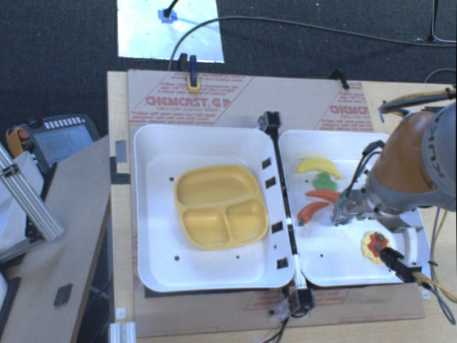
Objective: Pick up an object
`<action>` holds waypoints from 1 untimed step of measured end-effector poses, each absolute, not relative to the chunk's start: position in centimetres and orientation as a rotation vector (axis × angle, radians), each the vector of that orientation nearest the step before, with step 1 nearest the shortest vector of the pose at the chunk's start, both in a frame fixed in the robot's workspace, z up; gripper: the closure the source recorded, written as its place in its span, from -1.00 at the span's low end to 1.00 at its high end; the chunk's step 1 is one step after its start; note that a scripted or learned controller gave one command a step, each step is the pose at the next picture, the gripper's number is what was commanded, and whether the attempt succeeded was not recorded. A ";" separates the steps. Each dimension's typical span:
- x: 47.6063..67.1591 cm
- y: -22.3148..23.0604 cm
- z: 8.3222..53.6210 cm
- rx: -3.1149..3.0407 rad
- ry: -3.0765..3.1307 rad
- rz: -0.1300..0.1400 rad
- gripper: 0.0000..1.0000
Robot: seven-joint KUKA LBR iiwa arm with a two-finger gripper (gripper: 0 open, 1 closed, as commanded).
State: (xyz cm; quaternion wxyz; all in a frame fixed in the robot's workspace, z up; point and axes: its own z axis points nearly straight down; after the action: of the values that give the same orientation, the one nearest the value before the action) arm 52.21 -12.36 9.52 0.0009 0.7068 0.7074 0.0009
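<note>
Peppers [318, 202] and a banana [320, 166] sit in the right bin [321, 270], with the gripper [345, 211] low in that bin, just to their right. The nearest one, an orange-red pepper, lies to the gripper's left, its long axis slanting up toward the tool. Can't tell the jaw state from this angle. A pizza slice toy [374, 244] lies on the other side.

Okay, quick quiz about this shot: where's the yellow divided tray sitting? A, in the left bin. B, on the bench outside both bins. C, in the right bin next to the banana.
A: the yellow divided tray lies flat inside the left bin, while the banana and the other toy foods lie in the right bin.
</note>
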 end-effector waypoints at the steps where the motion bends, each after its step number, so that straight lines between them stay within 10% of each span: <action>1: 51.6 -12.1 15.3 2.213 2.222 0.006 1.00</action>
State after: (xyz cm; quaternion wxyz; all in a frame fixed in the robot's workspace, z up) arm 51.57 -12.07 15.28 0.0029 0.7057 0.7085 0.0019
